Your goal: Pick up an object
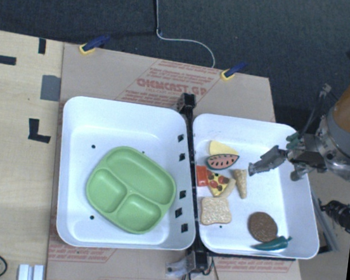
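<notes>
Nearest the camera, the right white bin (289, 247) holds a green chili-shaped toy (271, 243) at its front edge, just beside a round brown patty toy (262, 226). Left of them sits a tan cracker-like square (215, 211). Behind that lies a pizza slice toy (218, 184) against a red piece (201, 175), with a small beige cone-like piece (241, 183) just beside. Farther back is a watermelon slice toy (222, 159) overlapping a yellow piece (217, 148).

The left white bin (77, 130) holds a light green three-compartment plastic plate (131, 189), tilted diagonally.

The claw (262, 164) hangs over the right bin's rear right part, above bare floor, near the cone piece, nothing seen between its fingers; fingers apart or together cannot be told. Both bins rest on brown cardboard (169, 84) on the wooden surface (5, 165).
</notes>
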Robot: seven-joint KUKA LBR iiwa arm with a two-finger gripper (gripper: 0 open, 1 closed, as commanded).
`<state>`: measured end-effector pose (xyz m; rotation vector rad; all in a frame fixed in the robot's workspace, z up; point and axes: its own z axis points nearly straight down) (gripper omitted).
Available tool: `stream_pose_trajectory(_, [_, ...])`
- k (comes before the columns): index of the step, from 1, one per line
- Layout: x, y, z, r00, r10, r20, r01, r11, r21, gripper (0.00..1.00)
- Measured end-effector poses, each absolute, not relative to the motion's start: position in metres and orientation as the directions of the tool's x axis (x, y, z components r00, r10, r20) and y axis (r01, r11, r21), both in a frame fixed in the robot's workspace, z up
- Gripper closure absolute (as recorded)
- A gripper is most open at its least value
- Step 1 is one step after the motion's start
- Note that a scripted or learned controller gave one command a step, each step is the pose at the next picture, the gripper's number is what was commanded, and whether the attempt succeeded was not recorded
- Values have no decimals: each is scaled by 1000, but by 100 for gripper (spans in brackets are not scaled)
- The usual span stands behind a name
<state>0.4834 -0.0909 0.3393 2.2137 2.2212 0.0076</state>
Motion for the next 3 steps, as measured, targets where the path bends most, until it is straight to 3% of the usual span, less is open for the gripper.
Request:
stream_pose_trajectory(1, [484,-91,343,-3,1000,0,1000,3,-2,100])
stream_pose_trajectory(2, [483,-2,284,-10,1000,3,1000,10,-8,100])
stream_pose_trajectory(3, [485,46,425,-8,1000,3,1000,8,15,100])
